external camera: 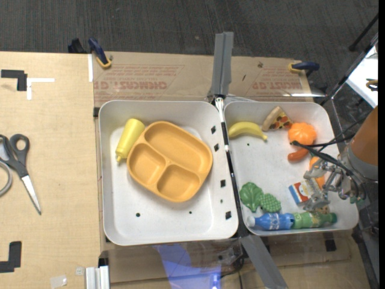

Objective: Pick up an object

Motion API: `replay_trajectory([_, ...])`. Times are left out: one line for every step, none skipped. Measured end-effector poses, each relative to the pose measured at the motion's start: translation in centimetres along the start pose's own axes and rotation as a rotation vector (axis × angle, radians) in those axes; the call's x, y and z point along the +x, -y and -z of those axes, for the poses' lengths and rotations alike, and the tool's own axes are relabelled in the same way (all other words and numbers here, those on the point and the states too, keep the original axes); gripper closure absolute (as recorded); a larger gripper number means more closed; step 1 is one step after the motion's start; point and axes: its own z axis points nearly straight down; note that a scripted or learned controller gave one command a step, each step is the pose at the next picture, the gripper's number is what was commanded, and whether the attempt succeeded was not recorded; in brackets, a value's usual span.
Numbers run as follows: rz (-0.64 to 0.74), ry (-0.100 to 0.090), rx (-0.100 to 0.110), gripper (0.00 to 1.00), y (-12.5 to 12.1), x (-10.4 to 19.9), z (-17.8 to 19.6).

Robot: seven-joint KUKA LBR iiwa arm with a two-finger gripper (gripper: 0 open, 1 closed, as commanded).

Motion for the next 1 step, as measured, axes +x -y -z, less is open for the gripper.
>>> replay_trajectory([-0.047,-0.001,0.004,0.00,-1.66,0.63,-0.10])
